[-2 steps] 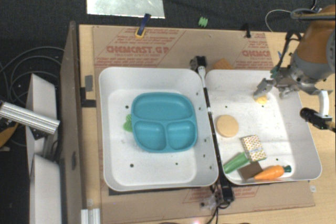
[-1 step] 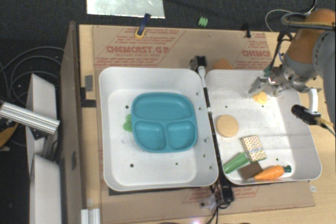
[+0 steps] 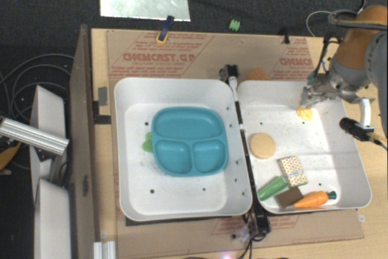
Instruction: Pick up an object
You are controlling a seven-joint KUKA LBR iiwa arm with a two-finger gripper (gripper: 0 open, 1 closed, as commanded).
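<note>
We see the arm (image 3: 357,51) reaching in from the right, cut off by the frame edge. Its end effector (image 3: 310,100) hangs over the right bin (image 3: 339,148) near the far wall, just above a small yellow piece (image 3: 305,113); whether it touches the piece, or whether it is open or closed, we cannot tell. In the same bin lie a tan disc (image 3: 263,145), a patterned box (image 3: 292,170), a green stick (image 3: 273,187), a brown block (image 3: 287,198) and a carrot (image 3: 313,199). The left bin (image 3: 130,148) holds a blue tray (image 3: 189,140), which hides most of something green (image 3: 147,142).
</note>
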